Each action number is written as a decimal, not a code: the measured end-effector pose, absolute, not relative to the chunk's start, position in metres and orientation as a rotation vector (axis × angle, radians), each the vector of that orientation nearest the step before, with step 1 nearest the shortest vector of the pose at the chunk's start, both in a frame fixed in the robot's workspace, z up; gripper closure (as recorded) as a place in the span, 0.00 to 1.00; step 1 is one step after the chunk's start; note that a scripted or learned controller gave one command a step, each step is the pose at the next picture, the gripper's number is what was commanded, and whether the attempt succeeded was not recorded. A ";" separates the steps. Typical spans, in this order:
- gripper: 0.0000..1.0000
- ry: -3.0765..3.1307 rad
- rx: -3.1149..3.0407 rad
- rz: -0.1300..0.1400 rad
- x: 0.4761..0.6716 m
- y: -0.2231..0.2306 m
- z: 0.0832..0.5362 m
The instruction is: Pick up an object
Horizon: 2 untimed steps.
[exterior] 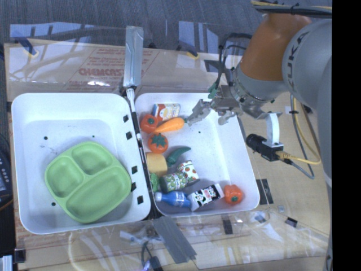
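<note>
Gripper [207, 108]: hovering over the upper rim of the right bin [228, 151], right of frame centre; fingers are standing apart with nothing between them.
Carrot [170, 125]: lying in the upper left of the right bin, just left of the gripper; long axis is running lower left to upper right.
Neighbours: a tomato [148, 122] is touching the carrot's lower-left end; a small carton [166, 110] is sitting just above it; a second tomato [158, 143] is lying below.
Left bin [34, 112]: holding a green divided plate [88, 180] in its lower half.
</note>
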State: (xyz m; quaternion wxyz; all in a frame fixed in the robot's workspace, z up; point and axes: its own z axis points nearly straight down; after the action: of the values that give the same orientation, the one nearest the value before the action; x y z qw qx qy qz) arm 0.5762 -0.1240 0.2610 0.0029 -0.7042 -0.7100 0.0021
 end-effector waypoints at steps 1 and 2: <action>0.00 -2.368 -2.050 0.010 0.635 -0.099 0.104; 0.00 -2.488 -1.916 0.003 0.657 -0.147 0.139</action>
State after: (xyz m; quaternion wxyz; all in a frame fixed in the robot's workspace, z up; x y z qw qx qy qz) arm 0.6571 -0.1469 0.1387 0.0008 -0.6101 -0.7923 0.0010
